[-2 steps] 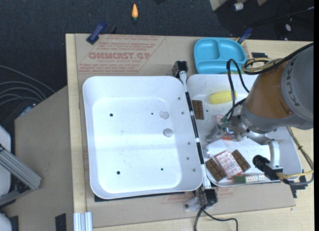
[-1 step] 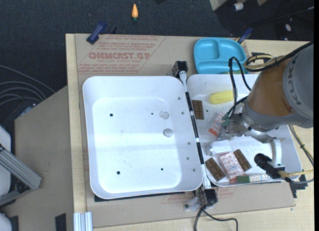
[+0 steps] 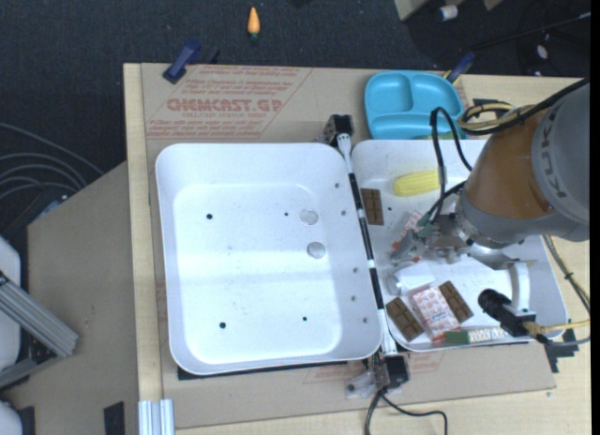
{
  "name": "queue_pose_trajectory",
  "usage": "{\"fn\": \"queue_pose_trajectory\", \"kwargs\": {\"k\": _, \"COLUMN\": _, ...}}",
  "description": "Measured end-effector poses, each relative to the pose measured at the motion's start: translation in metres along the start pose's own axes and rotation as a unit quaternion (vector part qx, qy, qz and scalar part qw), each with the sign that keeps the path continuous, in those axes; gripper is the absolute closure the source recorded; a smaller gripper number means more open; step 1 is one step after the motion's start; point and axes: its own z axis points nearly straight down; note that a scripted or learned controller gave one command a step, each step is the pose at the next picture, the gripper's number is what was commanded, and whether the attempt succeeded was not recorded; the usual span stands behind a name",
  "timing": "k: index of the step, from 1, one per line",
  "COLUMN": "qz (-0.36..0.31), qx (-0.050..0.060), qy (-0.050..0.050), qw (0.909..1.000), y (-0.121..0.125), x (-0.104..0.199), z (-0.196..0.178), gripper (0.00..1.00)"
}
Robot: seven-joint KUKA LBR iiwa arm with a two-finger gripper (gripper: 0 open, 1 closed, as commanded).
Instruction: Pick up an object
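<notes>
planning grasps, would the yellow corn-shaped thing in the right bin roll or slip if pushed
The yellow corn-shaped thing looks rounded and elongated, so it would probably roll sideways when pushed. It seems to be moulded plastic, so it is likely stiff and light.

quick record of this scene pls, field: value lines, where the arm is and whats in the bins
arm: reaches in from the right, over the right bin
end effector: low near the right bin's middle, among small items
held: cannot tell
right bin: yellow item at the back, brown bars and pink packet at the front
left bin: arm not over it
behind right bin: blue tray
</notes>
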Motion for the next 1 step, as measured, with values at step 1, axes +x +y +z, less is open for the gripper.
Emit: {"fn": "queue_pose_trajectory", "kwargs": {"k": 1, "qz": -0.001, "qx": 0.0, "qy": 0.0, "qw": 1.0, "y": 0.0835, "x": -0.0109, "z": 0.0131, "gripper": 0.0}}
